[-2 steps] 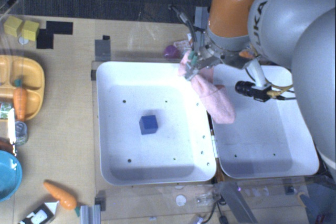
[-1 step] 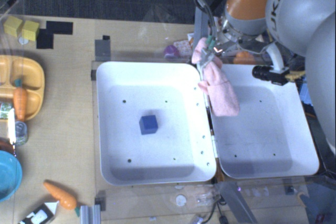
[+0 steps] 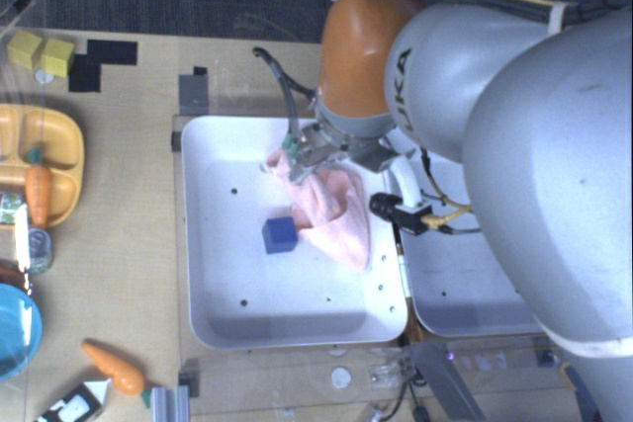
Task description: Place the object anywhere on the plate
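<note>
A pink cloth lies crumpled in the left white bin, right of its middle. Its upper corner is bunched and drawn up into my gripper, which is shut on it below the orange band. A small blue cube rests on the bin floor, touching the cloth's left edge. Well outside the bin, a yellow divided plate sits on the bench at the far left, and a blue plate lies at the bottom left edge.
The arm's grey body covers most of the right bin. A carrot lies on the yellow plate, another carrot on the bench at the bottom left. Yellow blocks and black pieces sit at the bench's back left.
</note>
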You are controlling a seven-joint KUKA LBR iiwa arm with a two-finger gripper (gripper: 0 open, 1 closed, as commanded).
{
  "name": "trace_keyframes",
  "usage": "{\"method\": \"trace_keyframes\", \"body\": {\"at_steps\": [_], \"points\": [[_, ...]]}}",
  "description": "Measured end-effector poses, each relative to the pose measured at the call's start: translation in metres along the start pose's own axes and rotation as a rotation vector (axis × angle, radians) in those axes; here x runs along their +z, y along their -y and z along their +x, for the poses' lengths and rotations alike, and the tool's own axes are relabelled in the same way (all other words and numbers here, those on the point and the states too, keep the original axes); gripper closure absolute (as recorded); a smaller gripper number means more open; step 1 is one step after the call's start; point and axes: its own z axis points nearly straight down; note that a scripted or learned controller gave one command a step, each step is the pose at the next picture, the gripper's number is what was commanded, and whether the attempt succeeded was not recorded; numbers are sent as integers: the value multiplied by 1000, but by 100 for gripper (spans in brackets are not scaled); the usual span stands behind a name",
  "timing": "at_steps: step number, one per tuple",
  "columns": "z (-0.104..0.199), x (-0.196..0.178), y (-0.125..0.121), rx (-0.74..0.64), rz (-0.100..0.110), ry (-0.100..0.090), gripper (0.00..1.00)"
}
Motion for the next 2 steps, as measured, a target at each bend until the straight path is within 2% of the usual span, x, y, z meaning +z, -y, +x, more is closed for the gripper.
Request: {"method": "trace_keyframes", "body": {"at_steps": [1, 2], "points": [[62, 76, -43, -65, -11, 2, 100], [-53, 32, -35, -36, -4, 3, 100]]}}
